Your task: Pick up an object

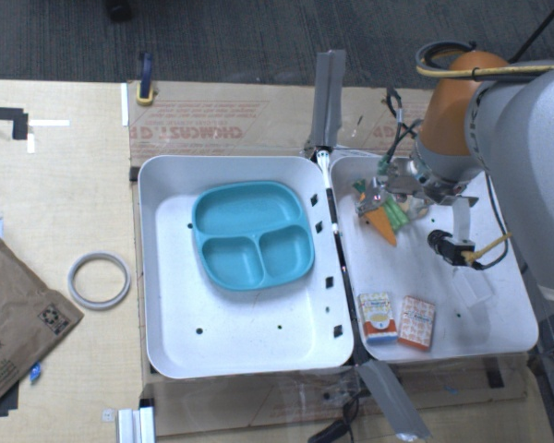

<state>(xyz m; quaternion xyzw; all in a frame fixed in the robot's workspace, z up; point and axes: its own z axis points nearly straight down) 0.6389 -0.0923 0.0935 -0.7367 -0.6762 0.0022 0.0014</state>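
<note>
An orange toy carrot (pixel 384 226) with a green top (pixel 394 213) lies in the upper left part of the right bin (pixel 499 330). My gripper (pixel 380 195) is low over that corner, right above the carrot's green end and touching or nearly touching it. The wrist and cables hide the contact. Two small printed boxes (pixel 377 317) (pixel 416 322) lie side by side near the right bin's front edge.
A teal divided plate (pixel 254 235) lies in the left bin (pixel 166 340). A tape ring (pixel 100 278) and a brown cardboard box (pixel 14 326) rest on the bench to the left. The big grey arm (pixel 526 155) covers the right bin's far right side.
</note>
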